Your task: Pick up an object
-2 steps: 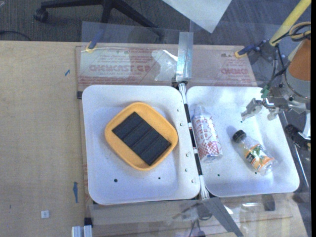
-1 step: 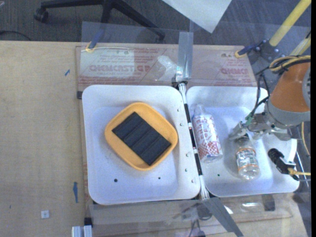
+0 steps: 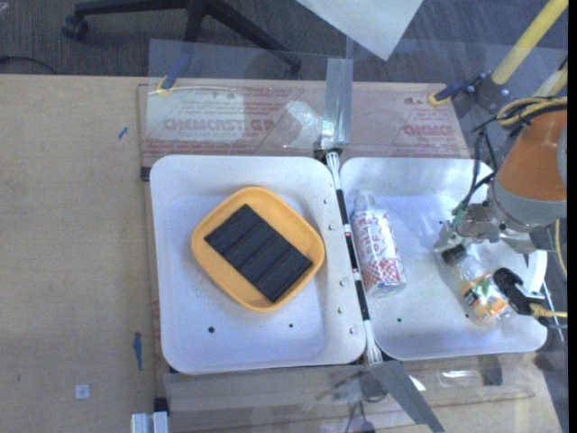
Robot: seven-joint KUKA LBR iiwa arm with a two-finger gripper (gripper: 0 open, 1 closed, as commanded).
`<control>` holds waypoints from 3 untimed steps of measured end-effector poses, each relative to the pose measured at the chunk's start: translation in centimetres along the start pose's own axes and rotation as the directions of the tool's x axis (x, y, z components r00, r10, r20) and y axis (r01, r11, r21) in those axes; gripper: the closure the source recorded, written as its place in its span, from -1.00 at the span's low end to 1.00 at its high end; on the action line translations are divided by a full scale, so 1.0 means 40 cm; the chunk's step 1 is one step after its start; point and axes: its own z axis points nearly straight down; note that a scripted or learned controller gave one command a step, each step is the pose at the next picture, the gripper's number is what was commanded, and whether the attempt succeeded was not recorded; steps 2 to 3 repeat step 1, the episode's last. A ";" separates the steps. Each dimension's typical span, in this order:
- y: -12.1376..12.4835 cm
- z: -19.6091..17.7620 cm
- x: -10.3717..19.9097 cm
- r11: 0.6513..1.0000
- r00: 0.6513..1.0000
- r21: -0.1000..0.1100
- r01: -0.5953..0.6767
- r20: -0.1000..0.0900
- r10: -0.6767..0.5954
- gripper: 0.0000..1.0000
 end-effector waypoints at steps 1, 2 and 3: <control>0.020 -0.324 0.127 0.968 0.968 0.009 0.252 -0.003 -0.252 1.00; 0.020 -0.324 0.127 0.968 0.968 0.009 0.252 -0.003 -0.252 1.00; 0.020 -0.324 0.127 0.968 0.968 0.009 0.252 -0.003 -0.252 1.00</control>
